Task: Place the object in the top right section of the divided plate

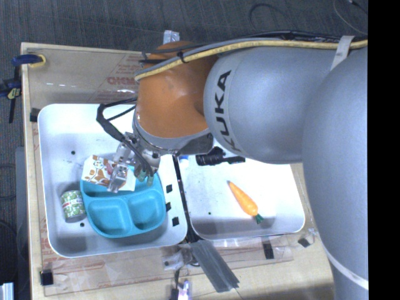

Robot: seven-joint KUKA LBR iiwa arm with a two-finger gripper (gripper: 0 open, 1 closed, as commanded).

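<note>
- Claw (133, 170) over the far rim of the blue divided plate (128, 212) in the left bin (53, 136); grip state impossible to tell.
- "KUKA" legible on the grey arm (269, 105).
- Printed carton (100, 169) touching the plate's far-left edge, lettering too small to read.
- Labelled can (73, 205) just left of the plate.
- Toy carrot (244, 200) alone in the right bin (281, 227).
</note>
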